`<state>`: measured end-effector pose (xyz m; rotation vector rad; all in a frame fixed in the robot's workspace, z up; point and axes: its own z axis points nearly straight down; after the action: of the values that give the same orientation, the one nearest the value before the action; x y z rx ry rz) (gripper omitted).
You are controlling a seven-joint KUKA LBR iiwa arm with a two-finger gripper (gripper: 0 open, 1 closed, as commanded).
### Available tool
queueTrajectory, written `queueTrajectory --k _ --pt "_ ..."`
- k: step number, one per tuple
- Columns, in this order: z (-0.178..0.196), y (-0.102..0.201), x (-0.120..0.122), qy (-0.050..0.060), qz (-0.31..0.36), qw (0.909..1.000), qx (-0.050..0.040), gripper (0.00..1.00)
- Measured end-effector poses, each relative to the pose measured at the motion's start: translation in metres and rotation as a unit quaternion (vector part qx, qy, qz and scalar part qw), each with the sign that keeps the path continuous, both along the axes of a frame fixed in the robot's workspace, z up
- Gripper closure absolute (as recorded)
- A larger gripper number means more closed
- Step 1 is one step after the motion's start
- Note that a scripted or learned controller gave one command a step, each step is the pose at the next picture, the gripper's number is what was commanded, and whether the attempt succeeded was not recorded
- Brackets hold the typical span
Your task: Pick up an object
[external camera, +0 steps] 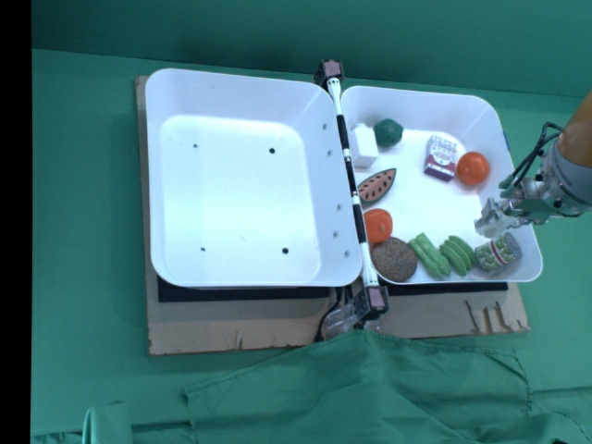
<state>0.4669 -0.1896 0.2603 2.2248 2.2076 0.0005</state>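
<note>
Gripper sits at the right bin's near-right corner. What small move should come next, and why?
Probably a short descent: the gripper hovers just above the small can lying in the right bin, with nothing seen between its fingers. The green pods lie close, so keep it centred.

A small striped can [498, 253] lies on its side in the right bin's [490, 118] near right corner.

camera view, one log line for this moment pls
hand above small can | right bin near-right corner | nothing visibly held | left bin
</note>
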Motion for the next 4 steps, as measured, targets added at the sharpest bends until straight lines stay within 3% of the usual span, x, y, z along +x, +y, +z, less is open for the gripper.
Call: queueTrajectory --k 1,2,3,4 --pt "-0.057 0.027 0.005 -0.008 0.002 1.0 -0.0021 1.0" --pt "0.043 0.031 0.002 -0.005 0.003 1.0 -0.0003 1.0" --pt "-0.042 0.091 0.011 0.005 0.004 1.0 0.0038 1.0" --pt "0.02 0.087 0.007 -0.002 0.008 1.0 0.0011 1.0"
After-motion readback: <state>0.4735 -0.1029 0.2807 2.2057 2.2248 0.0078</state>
